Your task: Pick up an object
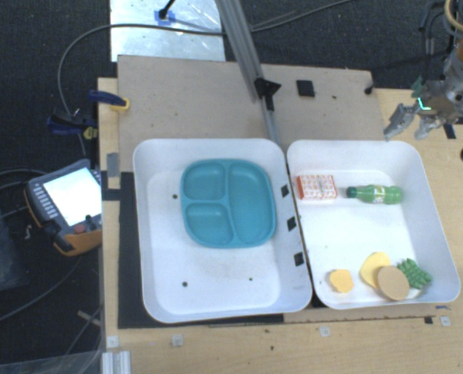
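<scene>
While the arm sits at the 2 o'clock corner of the view, nothing is held.

Gripper: the gripper [409, 124] hangs above the bench just past the far right corner of the right bin; its 2 fingers are spread apart with nothing between them.
Arm: the grey wrist rises toward 1 o'clock from the gripper and leaves the view at the top right.
Right bin: the right bin [434, 209] is a shallow white tray on the 3 o'clock side, touching the left bin along its inner wall.
Green bottle: a green bottle [376, 195] lies on its side at the bin's 12 o'clock part, cap pointing toward 9 o'clock.
Red box: a small red patterned box [316, 187] lies flat just beside the bottle, on its 9 o'clock side, near the bin's inner wall.
Front cluster: at the bin's 5 o'clock corner lie a small yellow piece [341, 280], a larger yellow piece [374, 266], a tan round disc [393, 283] touching it, and a green leafy item [415, 273] against the disc.
Left bin: the left bin [157, 279] holds a blue divided plate [227, 202] with 3 compartments, set toward its 12 o'clock half.
Gap: the gripper is well apart from every object in the right bin.
</scene>
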Controlling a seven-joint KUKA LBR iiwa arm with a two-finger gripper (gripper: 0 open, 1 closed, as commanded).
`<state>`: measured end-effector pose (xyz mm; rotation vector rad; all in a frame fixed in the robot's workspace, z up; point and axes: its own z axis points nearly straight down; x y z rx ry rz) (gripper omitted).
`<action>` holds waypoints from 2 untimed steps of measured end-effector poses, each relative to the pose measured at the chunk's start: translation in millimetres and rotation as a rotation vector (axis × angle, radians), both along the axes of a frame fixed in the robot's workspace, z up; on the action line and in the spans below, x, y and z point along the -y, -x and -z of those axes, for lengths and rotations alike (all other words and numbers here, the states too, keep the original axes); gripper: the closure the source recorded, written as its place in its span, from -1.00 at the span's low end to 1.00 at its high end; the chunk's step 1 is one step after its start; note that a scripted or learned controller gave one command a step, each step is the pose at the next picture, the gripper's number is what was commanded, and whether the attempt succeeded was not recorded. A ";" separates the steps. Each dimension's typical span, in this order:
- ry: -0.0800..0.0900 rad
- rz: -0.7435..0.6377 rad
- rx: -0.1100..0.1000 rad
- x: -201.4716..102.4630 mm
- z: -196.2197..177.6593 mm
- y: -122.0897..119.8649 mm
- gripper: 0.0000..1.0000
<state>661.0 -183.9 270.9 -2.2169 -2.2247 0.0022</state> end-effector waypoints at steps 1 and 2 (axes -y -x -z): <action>0.001 -0.001 0.005 -0.1 -2.5 -0.9 -1.00; 0.001 0.002 0.001 4.8 57.1 2.5 -1.00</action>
